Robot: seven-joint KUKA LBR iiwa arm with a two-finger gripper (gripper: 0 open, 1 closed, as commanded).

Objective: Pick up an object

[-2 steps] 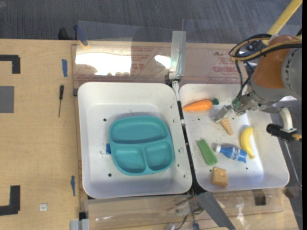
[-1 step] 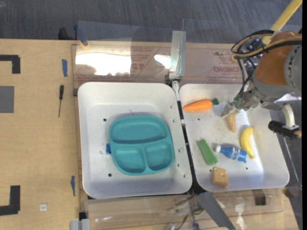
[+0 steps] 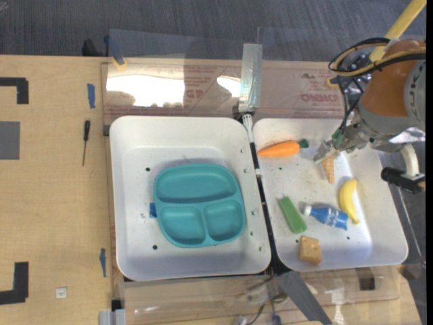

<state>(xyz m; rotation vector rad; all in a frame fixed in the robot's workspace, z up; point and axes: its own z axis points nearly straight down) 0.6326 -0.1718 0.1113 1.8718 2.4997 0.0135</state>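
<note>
Camera view, arm: the grey arm with its orange band reaches in from the right, and the gripper (image 3: 333, 149) hangs low over the upper part of the right bin (image 3: 392, 249).
Camera view, fingers: they appear spread a little with nothing between them, their tips just above a small tan piece (image 3: 329, 170).
Camera view, task's thing: no single object is named; the tan piece is nearest, and the carrot (image 3: 279, 149) lies just to its left.
Camera view, right bin: it also holds a banana (image 3: 348, 200), a blue and white tube (image 3: 329, 216), a green stick (image 3: 293, 214) and a brown block (image 3: 310, 250).
Camera view, left bin (image 3: 128, 147): it holds a teal divided plate (image 3: 199, 204), whose compartments hold nothing visible.
Camera view, risk: the tan piece is small and lies flat, so the fingers could close above it or push it aside.
Camera view, second risk: the carrot is close enough that a slightly off descent might nudge it, and it would probably roll.
</note>
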